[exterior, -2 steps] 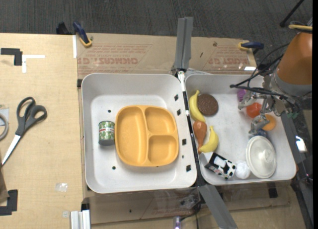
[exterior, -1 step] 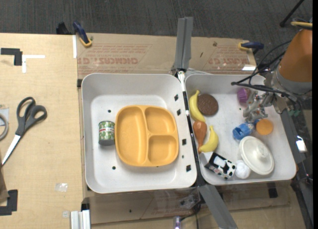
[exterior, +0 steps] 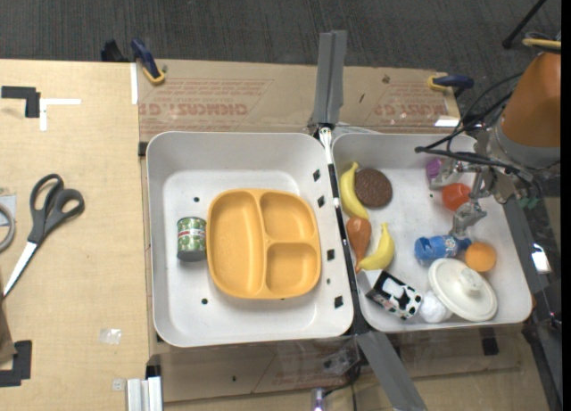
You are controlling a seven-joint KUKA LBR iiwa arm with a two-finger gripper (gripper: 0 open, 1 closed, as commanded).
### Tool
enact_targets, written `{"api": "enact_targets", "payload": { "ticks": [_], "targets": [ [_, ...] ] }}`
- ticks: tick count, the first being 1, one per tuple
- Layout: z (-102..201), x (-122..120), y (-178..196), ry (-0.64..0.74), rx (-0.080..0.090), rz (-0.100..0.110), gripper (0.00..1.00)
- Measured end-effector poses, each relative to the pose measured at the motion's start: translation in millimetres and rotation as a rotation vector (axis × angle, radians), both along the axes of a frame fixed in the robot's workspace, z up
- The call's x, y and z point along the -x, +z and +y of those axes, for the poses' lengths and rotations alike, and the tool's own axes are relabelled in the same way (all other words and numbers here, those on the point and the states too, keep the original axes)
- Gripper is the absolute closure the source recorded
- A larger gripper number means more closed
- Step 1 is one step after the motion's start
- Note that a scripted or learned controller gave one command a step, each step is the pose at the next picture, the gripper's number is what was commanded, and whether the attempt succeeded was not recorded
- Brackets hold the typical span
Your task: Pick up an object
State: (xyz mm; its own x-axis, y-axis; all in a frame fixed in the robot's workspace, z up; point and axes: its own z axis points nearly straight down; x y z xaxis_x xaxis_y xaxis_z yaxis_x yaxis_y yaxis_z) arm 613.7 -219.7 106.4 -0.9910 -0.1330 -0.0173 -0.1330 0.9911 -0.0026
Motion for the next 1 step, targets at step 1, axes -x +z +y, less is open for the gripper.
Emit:
{"api": "enact_targets", "payload": {
  "ticks": [1],
  "targets": [
    [19.6,93.7,-11.3,0.003,0.001,0.006,0.0]
  ]
}}
